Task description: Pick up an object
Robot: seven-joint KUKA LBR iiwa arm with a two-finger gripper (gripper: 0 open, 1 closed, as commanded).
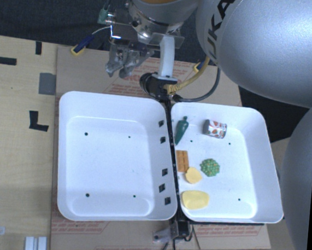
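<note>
White plastic, two shallow bins side by side on a tan board: left white bin bare inside, right white bin holding every candidate. Clustered along that bin's left wall: dark green pepper-shaped toy, long axis running near to far and slightly tilted; red-and-white small can lying on its side just right of it; orange rectangular wafer; green knobbly broccoli-like ball; small yellow-orange lump; larger pale yellow lump nearest the front rim.

Grey metal two-finger gripper hanging beyond the far rim of the left bin, above the board, gripping nothing; fingers pointing down, spread hard to judge from this angle. All objects down-frame and rightward of it, across the shared divider. Pepper and wafer crowding the dividing wall, little finger room there; can, broccoli ball and pale lump with open floor to their right, likely easier approaches.
</note>
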